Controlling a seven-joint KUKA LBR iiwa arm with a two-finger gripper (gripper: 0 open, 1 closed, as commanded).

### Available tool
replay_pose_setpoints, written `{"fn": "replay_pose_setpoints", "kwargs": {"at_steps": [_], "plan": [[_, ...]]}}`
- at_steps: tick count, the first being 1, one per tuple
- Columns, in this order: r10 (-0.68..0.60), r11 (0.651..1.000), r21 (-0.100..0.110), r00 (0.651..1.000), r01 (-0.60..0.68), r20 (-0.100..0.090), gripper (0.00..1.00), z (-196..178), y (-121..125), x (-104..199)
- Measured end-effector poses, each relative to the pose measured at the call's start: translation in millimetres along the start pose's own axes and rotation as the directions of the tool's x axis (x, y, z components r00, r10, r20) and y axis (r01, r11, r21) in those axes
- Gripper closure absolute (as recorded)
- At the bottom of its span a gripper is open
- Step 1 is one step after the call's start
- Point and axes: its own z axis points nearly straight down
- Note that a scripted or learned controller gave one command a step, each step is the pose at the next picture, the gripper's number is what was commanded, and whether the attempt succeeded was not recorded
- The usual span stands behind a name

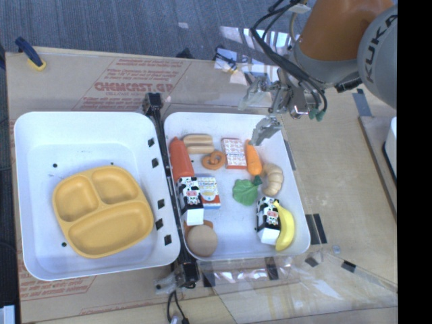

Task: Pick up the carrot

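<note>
Bright, even overhead light, soft shadows inside the white bins (30, 181), slight overall softness.

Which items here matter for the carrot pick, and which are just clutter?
Job:
carrot, right bin
gripper, just above the carrot's top end

Clutter:
sausage
hot dog bun
pretzel
banana
two milk cartons
green leaf
yellow tray, left bin

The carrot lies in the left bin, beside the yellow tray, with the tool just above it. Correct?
Not quite. The camera view shows the carrot in the right bin, near the box; the yellow tray sits alone in the left bin. The tool is just above the carrot.
</note>
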Motion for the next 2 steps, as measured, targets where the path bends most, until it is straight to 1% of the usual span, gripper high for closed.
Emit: {"fn": "replay_pose_setpoints", "kwargs": {"at_steps": [1,2], "plan": [[-0.142,0.990,-0.010,0.990,0.142,-0.014,0.00,139,-31,-17],[-0.105,0.994,-0.001,0.994,0.105,0.015,0.00,186,-56,10]]}}
